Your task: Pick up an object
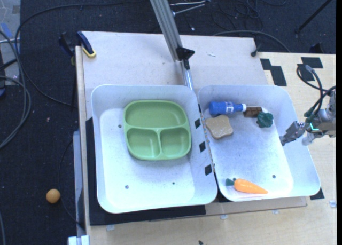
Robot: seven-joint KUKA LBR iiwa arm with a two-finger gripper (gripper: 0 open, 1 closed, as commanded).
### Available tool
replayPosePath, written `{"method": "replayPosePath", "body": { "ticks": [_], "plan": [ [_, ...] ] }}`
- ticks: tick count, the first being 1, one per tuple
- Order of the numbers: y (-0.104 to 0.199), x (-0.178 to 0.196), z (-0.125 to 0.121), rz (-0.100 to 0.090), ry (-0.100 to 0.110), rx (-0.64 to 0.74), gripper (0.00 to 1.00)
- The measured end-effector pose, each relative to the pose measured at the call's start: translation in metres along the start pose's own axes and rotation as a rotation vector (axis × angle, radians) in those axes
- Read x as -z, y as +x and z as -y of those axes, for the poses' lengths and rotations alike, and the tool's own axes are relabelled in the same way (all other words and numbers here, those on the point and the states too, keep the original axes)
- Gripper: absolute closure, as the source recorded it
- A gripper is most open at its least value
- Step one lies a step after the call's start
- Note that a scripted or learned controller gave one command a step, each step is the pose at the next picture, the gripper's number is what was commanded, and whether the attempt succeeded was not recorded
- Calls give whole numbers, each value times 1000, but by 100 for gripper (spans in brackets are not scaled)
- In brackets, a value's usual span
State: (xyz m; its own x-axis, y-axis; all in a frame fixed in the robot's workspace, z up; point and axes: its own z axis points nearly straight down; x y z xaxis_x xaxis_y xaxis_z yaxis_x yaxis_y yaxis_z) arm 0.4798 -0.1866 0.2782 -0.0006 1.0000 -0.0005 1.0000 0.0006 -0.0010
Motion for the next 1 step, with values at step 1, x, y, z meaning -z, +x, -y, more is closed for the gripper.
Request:
{"method": "replayPosePath", "body": {
  "ticks": [1],
  "plan": [
    [0,0,0,0,-1,0,0]
  ]
}}
